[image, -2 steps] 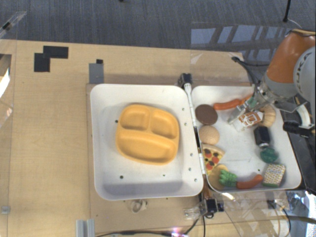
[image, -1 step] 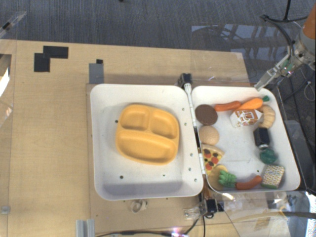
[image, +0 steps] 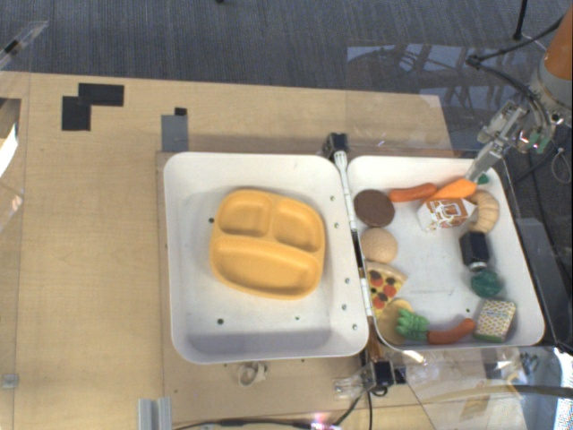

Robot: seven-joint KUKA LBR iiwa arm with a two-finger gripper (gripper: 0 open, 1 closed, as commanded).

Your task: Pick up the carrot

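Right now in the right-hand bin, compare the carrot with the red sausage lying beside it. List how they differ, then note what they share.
The carrot is bright orange; the sausage is redder. The carrot tapers to a point with a green tip at its far right end; the sausage keeps an even width with rounded ends. The carrot lies nearer the bin's right corner, under the gripper; the sausage lies nearer the brown disc. Both are long, slim and lie flat along the bin's far wall.

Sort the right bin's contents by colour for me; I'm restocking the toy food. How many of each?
Orange or red: 3, carrot, sausage, sausage
Brown or tan: 3, disc, egg, bread
Green: 2
Black: 1
Mixed colours: 3, including pizza slice
Total: 12
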